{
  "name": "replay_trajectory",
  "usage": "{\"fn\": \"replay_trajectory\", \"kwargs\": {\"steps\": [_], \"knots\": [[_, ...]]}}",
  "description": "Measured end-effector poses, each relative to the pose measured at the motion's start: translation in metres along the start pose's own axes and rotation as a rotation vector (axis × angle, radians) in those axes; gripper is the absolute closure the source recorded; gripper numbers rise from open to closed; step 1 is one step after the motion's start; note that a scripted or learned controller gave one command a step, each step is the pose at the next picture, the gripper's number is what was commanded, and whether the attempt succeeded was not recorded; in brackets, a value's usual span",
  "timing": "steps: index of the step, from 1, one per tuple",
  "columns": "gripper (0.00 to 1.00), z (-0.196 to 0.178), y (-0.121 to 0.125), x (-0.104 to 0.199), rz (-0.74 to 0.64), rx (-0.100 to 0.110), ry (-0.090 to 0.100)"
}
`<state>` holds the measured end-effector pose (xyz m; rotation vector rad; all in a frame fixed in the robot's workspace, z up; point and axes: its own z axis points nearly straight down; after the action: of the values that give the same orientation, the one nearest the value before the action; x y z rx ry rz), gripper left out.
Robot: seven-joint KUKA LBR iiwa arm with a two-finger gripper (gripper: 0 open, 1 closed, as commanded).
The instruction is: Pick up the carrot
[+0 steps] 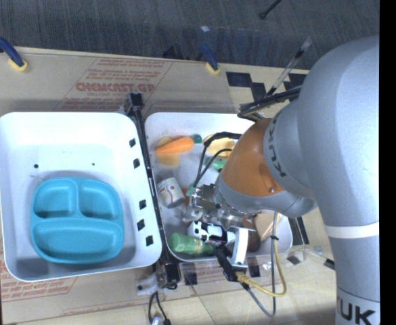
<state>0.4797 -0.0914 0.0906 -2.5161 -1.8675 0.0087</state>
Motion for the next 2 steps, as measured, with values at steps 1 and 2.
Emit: {"fn": "replay_trajectory", "kwargs": {"steps": [1, 2], "knots": [[1.00, 0.0000, -0.0035, 0.0003, -0.057, 0.002, 0.004], [1.00, -0.0093, -0.0032, 0.0011, -0.064, 0.008, 0.006]]}}
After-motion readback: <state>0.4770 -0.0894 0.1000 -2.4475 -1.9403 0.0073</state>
